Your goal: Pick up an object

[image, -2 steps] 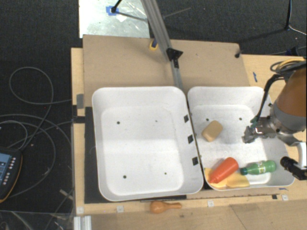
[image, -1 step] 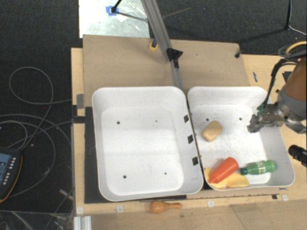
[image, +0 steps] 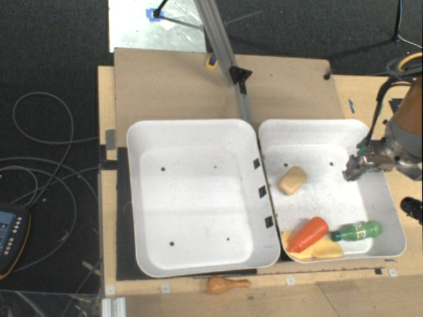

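The pincer [image: 352,168] hangs over the right bin [image: 317,132]; I cannot tell its state. The green bottle's [image: 357,230] label is too small to read.

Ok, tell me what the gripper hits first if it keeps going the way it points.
The gripper points left and down over the right bin. It would probably meet that bin's bare floor first; if it travels flatter, the tan block is next in line. Depth is unclear from this view.

Grey arm [image: 408,132], orange band, black cable.
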`<state>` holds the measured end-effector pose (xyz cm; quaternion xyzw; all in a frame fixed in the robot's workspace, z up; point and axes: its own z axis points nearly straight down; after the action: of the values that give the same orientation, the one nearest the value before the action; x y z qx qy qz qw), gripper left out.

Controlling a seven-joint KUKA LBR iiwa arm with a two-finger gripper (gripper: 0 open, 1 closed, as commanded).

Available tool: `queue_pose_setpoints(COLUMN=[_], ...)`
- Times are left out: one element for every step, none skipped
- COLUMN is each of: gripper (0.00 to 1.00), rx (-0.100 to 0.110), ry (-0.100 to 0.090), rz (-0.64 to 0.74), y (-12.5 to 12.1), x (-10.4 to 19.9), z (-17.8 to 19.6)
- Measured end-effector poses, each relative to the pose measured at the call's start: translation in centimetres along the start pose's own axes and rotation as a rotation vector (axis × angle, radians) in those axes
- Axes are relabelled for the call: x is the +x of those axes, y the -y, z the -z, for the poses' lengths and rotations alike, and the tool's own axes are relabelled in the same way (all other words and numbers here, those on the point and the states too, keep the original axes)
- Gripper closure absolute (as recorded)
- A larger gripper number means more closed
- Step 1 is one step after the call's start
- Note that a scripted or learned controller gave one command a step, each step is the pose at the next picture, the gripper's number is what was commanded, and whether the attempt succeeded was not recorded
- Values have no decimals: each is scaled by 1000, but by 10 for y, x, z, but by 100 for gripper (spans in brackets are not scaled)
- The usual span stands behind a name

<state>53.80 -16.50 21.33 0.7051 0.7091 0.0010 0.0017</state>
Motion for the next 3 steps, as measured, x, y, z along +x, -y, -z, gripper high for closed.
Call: queue_pose_setpoints(gripper=[100,100,100], rx=[1,1,1], ry=[-3,-3,-4], rz=[5,5,7], y=[-15,-22,-21], x=[52,102,164], z=[-2,12,21])
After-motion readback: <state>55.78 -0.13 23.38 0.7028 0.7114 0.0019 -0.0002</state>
